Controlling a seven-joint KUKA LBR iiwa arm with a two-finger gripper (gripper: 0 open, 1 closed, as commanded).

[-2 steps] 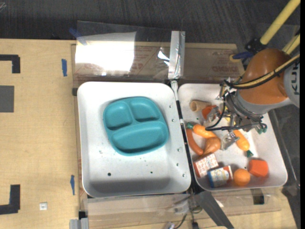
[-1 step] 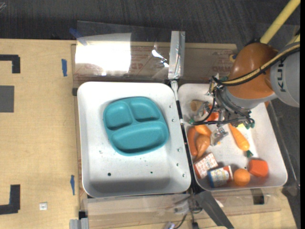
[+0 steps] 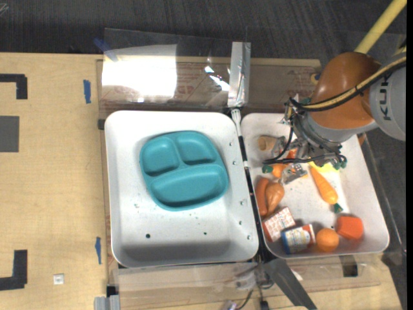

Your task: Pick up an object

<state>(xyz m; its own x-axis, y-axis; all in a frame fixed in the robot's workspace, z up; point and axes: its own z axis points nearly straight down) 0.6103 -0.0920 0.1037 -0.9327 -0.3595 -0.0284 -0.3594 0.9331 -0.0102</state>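
Observation:
The right bin (image 3: 377, 205) holds several toy foods. An orange carrot (image 3: 324, 183) lies in its middle, and a brown chicken-leg shape (image 3: 273, 196) lies at its left. A red and white packet (image 3: 279, 223), a small can (image 3: 297, 238), an orange (image 3: 327, 239) and a red-orange block (image 3: 350, 227) sit along the front. A beige piece (image 3: 268, 143) rests at the back left. My gripper (image 3: 293, 168) hangs low over the bin's back middle, just above the brown piece and left of the carrot. The wrist and cables hide its tips.
The left bin (image 3: 122, 225) carries a teal divided plate (image 3: 184, 170). A clear plastic sheet (image 3: 174, 76) stands behind both bins. The grey and orange arm (image 3: 345, 89) covers the right bin's back right corner. A yellow piece (image 3: 330, 166) peeks out beside the wrist.

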